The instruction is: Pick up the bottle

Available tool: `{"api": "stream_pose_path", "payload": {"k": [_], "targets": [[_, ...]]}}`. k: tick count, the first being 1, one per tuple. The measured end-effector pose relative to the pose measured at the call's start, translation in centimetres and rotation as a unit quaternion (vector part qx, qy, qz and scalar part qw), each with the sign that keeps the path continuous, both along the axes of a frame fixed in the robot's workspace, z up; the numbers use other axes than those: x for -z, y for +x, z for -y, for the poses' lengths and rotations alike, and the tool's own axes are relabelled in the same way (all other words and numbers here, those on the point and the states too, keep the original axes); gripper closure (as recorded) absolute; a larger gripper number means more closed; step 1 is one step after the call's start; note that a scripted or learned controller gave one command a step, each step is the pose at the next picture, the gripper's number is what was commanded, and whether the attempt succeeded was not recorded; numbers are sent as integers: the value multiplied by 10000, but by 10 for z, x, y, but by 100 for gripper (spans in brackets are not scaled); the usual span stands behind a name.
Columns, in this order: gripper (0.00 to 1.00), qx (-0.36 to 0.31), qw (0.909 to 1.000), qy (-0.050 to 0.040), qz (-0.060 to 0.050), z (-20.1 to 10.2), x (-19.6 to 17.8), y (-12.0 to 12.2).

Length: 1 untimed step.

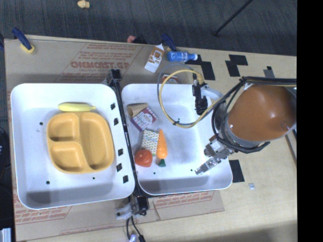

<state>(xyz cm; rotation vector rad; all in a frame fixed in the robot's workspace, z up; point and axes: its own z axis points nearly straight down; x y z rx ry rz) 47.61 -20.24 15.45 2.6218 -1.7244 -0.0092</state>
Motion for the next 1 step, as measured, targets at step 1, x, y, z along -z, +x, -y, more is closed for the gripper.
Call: {"api": "stream_pose_path", "payload": {"k": [1], "targets": [[100, 3, 10000, 3, -13, -1, -10, 1]]}}
